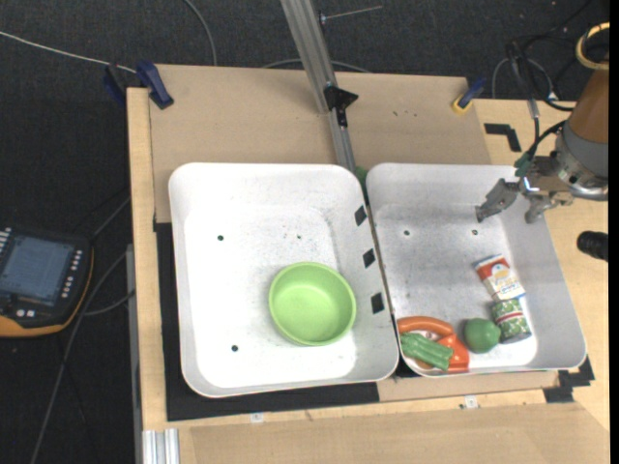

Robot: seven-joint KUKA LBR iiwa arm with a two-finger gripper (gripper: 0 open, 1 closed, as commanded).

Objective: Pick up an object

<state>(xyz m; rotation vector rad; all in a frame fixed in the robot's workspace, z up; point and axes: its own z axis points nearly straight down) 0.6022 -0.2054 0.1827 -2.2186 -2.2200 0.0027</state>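
Gripper (511,203), fingers spread and holding nothing, hangs at two o'clock over the right bin (435,191); the carton (498,278) lies at five o'clock, crowded by the green ball (481,333), risking a glancing, failed grasp.

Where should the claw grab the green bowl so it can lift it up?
Best guess: pinch the rim of the green bowl, coming straight down. The bowl sits upright and open in the left bin, so its thin edge is easy to straddle, one finger inside, one outside. The whole bowl looks too wide to squeeze. The rim nearest the right bin is closest to the claw.
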